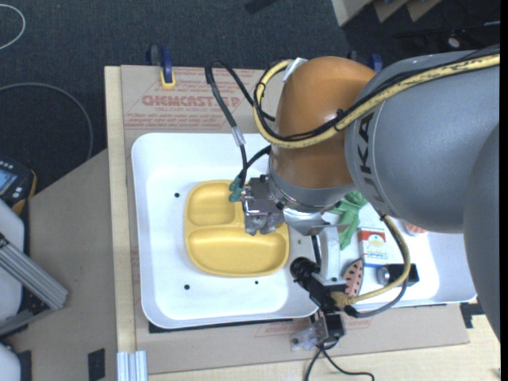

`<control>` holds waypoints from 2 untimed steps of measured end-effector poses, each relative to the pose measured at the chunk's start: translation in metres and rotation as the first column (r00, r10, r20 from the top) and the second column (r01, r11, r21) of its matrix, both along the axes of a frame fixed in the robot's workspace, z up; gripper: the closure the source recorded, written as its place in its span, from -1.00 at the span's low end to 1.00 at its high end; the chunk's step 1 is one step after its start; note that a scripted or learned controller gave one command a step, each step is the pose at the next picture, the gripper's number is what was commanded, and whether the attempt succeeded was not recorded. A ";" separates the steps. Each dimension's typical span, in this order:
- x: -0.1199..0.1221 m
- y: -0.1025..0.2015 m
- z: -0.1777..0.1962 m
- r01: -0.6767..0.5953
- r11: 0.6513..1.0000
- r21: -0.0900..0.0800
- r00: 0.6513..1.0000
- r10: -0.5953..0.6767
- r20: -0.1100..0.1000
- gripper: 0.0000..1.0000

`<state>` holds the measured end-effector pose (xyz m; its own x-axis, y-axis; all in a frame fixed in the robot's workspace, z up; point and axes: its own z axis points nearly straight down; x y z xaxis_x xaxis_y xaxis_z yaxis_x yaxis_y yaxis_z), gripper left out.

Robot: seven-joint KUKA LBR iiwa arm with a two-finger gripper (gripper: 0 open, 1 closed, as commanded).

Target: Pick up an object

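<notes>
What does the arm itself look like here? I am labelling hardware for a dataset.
The arm is bulky grey with dark lettering, and a rounded orange band sits above the wrist. Yellow and black cables loop around the band. Below it sits a silver wrist ring with metal fittings.

Just left of the metal claw point(255, 209), a smooth yellow plastic dish point(230, 236) is showing a soft sheen. The white bin point(159, 236) under it is looking glossy plastic, and the table point(127, 117) beyond is looking like matt cardboard.
</notes>
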<state>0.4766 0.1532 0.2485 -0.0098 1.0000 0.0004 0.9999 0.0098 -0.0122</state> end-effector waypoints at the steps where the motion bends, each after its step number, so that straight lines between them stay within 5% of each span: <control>1: 0.001 -0.070 -0.068 0.018 1.000 -0.005 1.000 -0.018 0.002 1.00; 2: 0.010 0.005 0.075 -0.001 1.000 0.008 1.000 0.000 0.028 1.00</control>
<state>0.4870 0.1581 0.3237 -0.0104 0.9999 0.0077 0.9998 0.0102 0.0157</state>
